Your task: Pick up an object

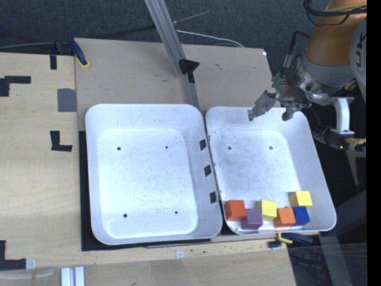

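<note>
Blocks are sitting bunched along the lower edge of the right bin [309, 154], lower right of the frame. Orange block [235, 209] is lying at the left end of the bunch, purple block [254, 218] just right of it and slightly lower, touching or nearly so. Yellow block [268, 208] is sitting next, then a second orange block [285, 217] with a blue block [301, 215] pressed against its right side. Another yellow block [301, 198] is sitting just above the blue one. All six are resting on the bin floor, well apart from the gripper.

Gripper [271, 110] is hanging over the upper rim of the right bin, upper right of the frame, nothing between its fingers. Fingers are standing spread wide, left one [260, 107] angling down-left, the other [287, 114] pointing down near the rim. Wrist is tilting in from the right, grey housing with cables above it, orange band [328, 45] showing further up the arm toward the top right corner.

Left bin [95, 159] is sitting beside the right one, rims touching along the middle. Both are resting on a tan bench [131, 70]. A slanted metal pole [164, 22] is running from top centre down to the gap between the bins.
</note>
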Tool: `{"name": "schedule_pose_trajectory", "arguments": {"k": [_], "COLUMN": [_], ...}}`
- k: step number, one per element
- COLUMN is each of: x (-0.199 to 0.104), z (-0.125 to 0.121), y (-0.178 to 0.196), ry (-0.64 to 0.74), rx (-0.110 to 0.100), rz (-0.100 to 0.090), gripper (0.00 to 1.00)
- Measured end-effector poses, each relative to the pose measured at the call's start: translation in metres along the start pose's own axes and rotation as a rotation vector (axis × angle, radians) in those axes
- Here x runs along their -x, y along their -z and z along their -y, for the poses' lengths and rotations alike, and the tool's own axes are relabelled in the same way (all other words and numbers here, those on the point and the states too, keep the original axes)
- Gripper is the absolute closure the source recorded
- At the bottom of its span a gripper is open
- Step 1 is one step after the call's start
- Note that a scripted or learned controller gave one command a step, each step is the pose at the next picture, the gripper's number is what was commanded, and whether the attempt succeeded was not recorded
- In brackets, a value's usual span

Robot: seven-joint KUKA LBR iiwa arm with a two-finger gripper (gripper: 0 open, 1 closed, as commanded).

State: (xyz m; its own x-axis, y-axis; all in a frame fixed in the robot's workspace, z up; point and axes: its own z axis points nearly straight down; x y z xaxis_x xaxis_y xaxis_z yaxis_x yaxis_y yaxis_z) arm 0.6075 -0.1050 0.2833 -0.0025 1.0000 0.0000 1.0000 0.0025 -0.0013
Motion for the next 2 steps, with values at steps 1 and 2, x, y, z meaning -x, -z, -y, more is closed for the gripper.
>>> {"name": "schedule_pose_trajectory", "arguments": {"k": [1, 2], "x": [-0.001, -0.019], "z": [0.000, -0.006], "y": [0.010, 0.014], "ry": [0.003, 0.001], "rx": [0.000, 0.001], "rz": [-0.001, -0.002], "gripper": [1.00, 1.00]}}
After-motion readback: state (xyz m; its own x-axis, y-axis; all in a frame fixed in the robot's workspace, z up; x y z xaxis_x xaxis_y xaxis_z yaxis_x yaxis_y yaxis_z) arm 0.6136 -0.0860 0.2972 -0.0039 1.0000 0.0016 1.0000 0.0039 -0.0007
